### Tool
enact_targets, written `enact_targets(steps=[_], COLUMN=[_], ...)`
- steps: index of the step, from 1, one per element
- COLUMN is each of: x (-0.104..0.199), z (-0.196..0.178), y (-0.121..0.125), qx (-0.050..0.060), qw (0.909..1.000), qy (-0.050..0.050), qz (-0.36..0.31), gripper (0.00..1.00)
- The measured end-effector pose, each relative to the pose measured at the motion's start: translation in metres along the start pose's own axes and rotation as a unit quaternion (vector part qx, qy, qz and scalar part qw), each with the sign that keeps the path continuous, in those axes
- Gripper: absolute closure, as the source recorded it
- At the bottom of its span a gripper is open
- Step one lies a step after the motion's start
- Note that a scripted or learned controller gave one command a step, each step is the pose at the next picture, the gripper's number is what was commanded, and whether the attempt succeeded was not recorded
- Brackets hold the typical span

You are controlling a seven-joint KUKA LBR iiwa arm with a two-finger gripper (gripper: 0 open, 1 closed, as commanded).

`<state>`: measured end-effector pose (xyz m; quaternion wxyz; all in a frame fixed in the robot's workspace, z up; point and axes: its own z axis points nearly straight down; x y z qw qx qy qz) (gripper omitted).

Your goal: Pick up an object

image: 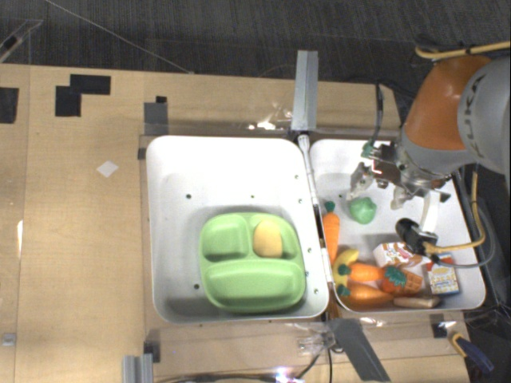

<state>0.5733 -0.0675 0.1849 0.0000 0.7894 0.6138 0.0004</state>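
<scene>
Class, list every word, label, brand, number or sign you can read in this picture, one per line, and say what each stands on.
No text here can be read.
Small carton in the right bin: coloured print, too small and blurred to read.
Red and white packet beside it: markings blurred, unreadable.
Green divided tray, left bin and bench: no lettering visible.

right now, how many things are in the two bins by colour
Green: 2, the divided green plastic tray and the small round green object
Yellow: 1, the rounded yellow lemon-like object in the tray
Orange: 3, carrot-like pieces
Printed packs: 2
Total: 8 clear; the right bin's pile is too cluttered for certainty.
</scene>
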Motion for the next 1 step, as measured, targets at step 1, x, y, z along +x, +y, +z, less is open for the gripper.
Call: enact_targets(steps=[1], x=[-0.0398], z=[0.0897], y=[0.0250], qx=[-0.003], qw=[0.9982], qy=[0.000], qz=[-0.060], gripper=[0.00])
